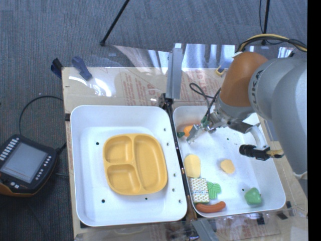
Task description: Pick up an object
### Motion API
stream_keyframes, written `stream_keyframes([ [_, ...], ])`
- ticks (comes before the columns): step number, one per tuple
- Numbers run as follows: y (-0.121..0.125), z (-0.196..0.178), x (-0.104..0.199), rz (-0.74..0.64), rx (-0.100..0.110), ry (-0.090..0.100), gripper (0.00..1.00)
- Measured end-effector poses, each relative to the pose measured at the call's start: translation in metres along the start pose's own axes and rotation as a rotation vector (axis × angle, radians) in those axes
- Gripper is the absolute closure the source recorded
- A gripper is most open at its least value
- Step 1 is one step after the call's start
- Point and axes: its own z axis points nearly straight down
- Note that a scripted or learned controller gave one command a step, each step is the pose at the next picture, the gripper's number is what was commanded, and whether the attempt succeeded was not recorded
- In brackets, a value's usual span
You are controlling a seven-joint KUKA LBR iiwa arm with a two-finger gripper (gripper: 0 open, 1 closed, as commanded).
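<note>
My gripper (194, 132) hangs low over the back left corner of the right bin (266, 177), pointing down and to the left. A small orange piece (187, 130) lies just left of its tip, against the bin wall; whether they touch is unclear. Further forward in this bin lie a pale yellow piece (192, 165), a small yellow-orange piece (227, 166), a checkered packet (199, 189) with a green toy (214, 189) beside it, a red sausage (210, 207) and a green pepper (253, 196).
The left bin (85, 134) holds a yellow divided plate (135, 163). The grey arm (281, 94) covers the right bin's back right side. A black fitting (255, 151) juts out over the bin's right part. A teach pendant (22, 163) lies on the floor at left.
</note>
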Motion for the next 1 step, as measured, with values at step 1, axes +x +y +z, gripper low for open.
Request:
stream_keyframes([
  [1,0.0005,-0.0004,-0.0019,-0.028,-0.001,-0.001,0.0],
])
